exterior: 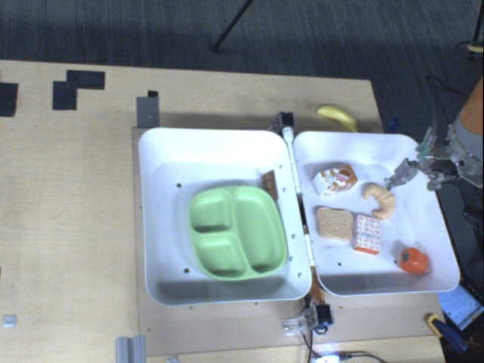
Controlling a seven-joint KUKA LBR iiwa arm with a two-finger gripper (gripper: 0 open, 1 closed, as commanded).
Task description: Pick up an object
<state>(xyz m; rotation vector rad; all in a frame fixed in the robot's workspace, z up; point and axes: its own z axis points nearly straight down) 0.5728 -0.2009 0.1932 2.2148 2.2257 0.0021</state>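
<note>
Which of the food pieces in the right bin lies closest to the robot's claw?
The curved croissant; it lies just beside the gripper, nearer than the bread slice.

Wood bench [68,225]; 2 white bins [162,157] on it, banana [337,116] behind.

one fixed camera — above the bench [68,225], slanting down on both bins [162,203].

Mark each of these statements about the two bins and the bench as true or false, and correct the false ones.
1. The green divided plate lies in the left bin. True.
2. The tomato sits in the left bin. False: it is in the right bin, near its lower right corner.
3. The banana lies outside both bins, on the bench. True.
4. The slice of bread rests on the green plate. False: it lies in the right bin, beside the croissant.
</note>
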